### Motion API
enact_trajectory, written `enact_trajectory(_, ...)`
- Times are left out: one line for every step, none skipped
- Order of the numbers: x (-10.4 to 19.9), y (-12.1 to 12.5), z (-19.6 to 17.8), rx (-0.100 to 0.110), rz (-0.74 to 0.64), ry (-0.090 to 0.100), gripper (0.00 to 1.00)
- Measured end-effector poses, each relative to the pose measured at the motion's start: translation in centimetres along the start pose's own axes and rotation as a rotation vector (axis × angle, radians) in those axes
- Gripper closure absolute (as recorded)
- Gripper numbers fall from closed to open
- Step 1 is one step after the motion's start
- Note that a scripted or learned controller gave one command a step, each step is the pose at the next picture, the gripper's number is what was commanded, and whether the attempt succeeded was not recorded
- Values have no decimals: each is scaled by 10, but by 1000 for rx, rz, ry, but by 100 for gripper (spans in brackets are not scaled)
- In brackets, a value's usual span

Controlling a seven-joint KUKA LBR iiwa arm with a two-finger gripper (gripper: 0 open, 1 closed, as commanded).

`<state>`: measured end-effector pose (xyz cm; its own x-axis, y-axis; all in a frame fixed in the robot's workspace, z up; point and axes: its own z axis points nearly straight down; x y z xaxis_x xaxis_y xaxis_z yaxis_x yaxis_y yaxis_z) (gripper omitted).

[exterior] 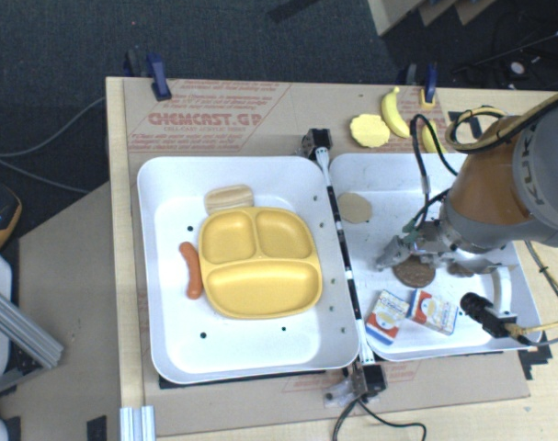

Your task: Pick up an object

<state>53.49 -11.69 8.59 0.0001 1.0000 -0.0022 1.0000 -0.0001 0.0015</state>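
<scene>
Starting at the near side of the right bin [389,177], two small red, white and blue cartons [434,312] are seen lying side by side on the bin floor, with nothing touching them. Just beyond them a brown disc [415,273] lies flat, and the gripper [424,251] is lowered directly over its far edge, at or very near contact. Whether the gripper is spread or pressed together cannot be told from this slanted view, and the disc is not shown to be pinched or raised. The grey and orange arm [499,191] is bent in over the same bin. Farther back, a tan disc [355,208] rests near the wall shared with the left bin [251,338].

In the left bin, a yellow divided tray [260,265] is set near the middle, with a sausage [192,269] just beside one edge and a bread slice [228,197] touching its far edge. On the desk [214,118] beyond the bins, a banana [395,113] and a yellow lumpy piece [370,130] are placed close together.

The task is judged to be at the approach or grasp stage: the brown disc is taken to be the chosen object, but no object has yet been lifted. A firm closure on the disc and a clear lift off the bin floor are judged to remain.
</scene>
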Motion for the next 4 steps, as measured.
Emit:
enact_trajectory(-1,3,-14,-12,1,-3,100)
enact_trajectory(-1,2,-13,-10,1,-2,0)
enact_trajectory(0,3,-23,-12,2,-3,100)
enact_trajectory(0,3,-23,-11,2,-2,0)
